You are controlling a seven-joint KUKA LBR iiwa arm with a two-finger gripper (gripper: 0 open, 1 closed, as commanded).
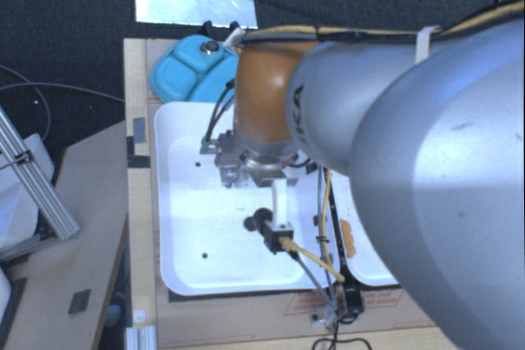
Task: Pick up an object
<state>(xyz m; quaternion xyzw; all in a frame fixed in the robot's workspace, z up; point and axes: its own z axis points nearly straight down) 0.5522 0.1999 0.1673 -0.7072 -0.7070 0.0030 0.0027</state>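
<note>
The hand (246,175) hung over the bin (184,209) by the left edge of the desk (141,217), grip unreadable; apparently approaching, it needed a target.

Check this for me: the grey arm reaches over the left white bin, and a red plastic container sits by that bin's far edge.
One thing is wrong: the plastic container is light blue, not red. The camera view shows it by the far edge of the left shallow white bin, with the grey arm reaching over that bin.

Grey arm (426,143) from the right, orange-banded wrist (262,94) and tool (235,175) pointing down.
</note>
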